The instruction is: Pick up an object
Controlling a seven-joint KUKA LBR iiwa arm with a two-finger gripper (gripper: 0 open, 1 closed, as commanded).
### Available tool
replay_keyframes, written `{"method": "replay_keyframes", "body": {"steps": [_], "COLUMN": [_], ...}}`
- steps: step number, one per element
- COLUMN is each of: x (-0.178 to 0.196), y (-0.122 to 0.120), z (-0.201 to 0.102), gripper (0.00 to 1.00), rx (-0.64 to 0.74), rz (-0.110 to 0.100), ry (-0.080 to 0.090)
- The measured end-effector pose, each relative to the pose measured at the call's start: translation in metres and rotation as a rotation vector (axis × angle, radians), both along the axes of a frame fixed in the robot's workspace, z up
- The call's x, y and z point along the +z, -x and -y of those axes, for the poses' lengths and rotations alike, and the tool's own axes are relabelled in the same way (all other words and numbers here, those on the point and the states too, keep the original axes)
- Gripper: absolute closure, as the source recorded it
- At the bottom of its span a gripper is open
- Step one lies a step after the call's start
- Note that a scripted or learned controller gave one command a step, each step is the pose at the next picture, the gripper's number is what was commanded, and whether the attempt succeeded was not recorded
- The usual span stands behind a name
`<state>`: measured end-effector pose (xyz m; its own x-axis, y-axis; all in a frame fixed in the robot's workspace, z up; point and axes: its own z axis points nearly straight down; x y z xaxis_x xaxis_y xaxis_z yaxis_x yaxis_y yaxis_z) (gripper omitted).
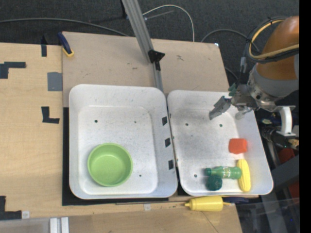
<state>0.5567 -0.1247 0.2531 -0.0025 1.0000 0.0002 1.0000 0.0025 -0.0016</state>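
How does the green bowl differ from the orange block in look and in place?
The green bowl is round and hollow; the orange block is boxy and solid.
The bowl is clearly larger than the block.
The bowl sits in the left bin; the block lies in the right bin.
Both rest on a bin floor, untouched.

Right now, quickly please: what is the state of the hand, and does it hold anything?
Hand: above the right bin, nothing visibly held; open or closed cannot be told.
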Motion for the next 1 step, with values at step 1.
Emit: {"method": "replay_keyframes", "body": {"steps": [1], "x": [0.0001], "y": [0.0000], "z": [0.0001], "gripper": [0.00], "rx": [0.000], "rz": [0.000], "ry": [0.000]}}
